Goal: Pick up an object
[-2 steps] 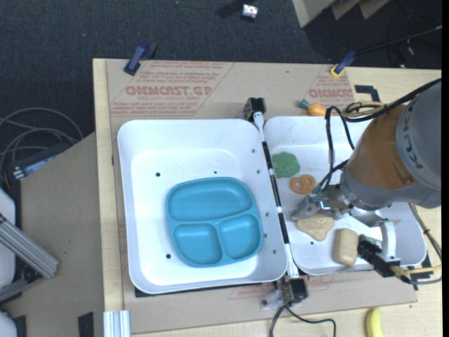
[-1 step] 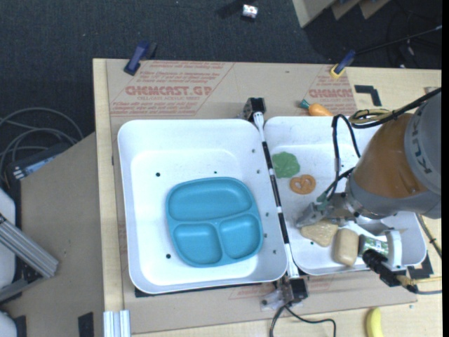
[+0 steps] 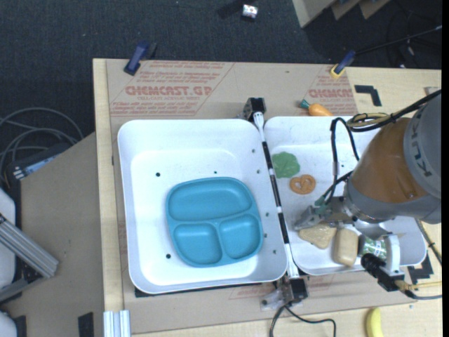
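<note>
Yellow banana (image 3: pixel 374 323) at bench front; my gripper (image 3: pixel 316 220) low over tan bread pieces (image 3: pixel 330 241), right bin (image 3: pixel 309 135); finger state unclear

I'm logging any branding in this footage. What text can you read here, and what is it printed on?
"CHEMCAST GP", red print on the brown board behind the left bin.
The same red print, partly cut off, on the board behind the right bin, near the orange piece.
Smaller red lines above and below each logo: too blurred to read.
</note>
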Action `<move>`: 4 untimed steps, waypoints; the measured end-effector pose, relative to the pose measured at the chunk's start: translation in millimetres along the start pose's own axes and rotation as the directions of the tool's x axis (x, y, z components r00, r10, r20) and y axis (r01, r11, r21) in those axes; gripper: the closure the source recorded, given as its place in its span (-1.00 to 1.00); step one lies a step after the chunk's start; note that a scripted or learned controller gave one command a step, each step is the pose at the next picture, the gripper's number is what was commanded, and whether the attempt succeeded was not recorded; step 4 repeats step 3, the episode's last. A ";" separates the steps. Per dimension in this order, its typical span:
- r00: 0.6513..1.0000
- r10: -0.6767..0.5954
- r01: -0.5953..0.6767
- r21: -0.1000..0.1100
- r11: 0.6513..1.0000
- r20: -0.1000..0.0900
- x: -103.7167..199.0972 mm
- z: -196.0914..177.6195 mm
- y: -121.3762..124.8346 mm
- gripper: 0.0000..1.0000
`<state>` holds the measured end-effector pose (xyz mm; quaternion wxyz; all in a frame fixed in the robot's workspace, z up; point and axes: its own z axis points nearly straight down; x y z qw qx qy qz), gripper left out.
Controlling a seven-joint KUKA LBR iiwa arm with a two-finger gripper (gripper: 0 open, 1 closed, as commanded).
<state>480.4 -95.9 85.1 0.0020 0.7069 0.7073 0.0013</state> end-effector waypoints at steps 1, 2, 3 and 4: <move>1.000 0.000 0.000 0.004 1.000 0.000 -28.1 0.7 54.9 -1.00; 1.000 -0.001 0.001 0.003 1.000 -0.001 -2.4 0.9 107.3 -1.00; 1.000 -0.001 0.001 0.002 1.000 0.001 -2.8 -9.2 107.6 1.00; 1.000 -0.001 0.001 0.002 1.000 0.001 -2.8 -9.2 107.6 1.00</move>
